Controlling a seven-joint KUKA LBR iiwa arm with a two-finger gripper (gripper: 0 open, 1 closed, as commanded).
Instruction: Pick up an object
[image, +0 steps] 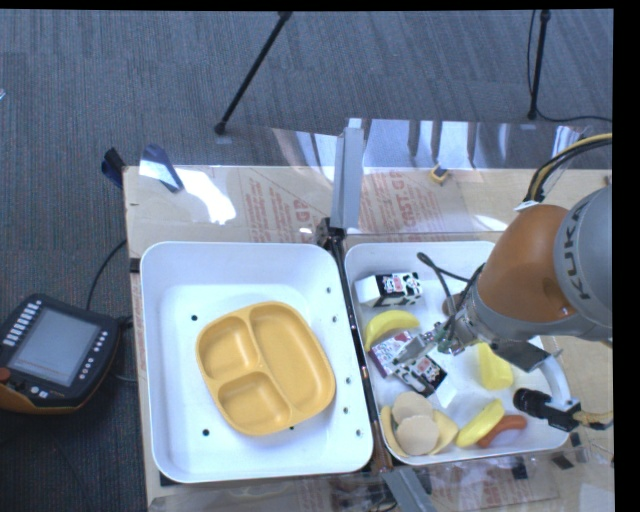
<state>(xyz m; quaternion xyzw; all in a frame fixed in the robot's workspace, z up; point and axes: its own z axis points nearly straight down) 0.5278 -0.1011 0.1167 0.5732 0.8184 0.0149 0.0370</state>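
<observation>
1. Camera view has the jaws low in the right bin (455, 262), left of its middle, just over a small red, black and white packet (412, 366). I cannot tell how far they stand open, and nothing is seen held between them.
2. That packet looks the likeliest thing to pick up. It lies flat on the bin floor, slightly askew, touching or nearly touching a yellow banana-shaped toy (392, 324) on its far-left side.
3. By its look the packet is light and thin, probably with a slick printed skin. Judged from here, it should be taken across its narrow width, near the middle. A flat thing offers little edge and may slide away.
4. Close neighbours crowd it. A cow-patterned carton (392, 288) stands farther off, and round tan pieces (415, 428) lie just nearer. A yellow lump (493, 367) sits to the right.
5. In the near-right corner a yellow wedge (480, 420) lies against a red sausage-shaped toy (506, 428), well clear of the packet.
6. The banana-shaped toy is the main thing in the way, since the jaws may nudge it or catch it too.
7. The arm (530, 275) covers the bin's right side.
8. The left bin (180, 300) holds a yellow divided plate (265, 368), and both bins rest on the worktop (250, 200).
</observation>
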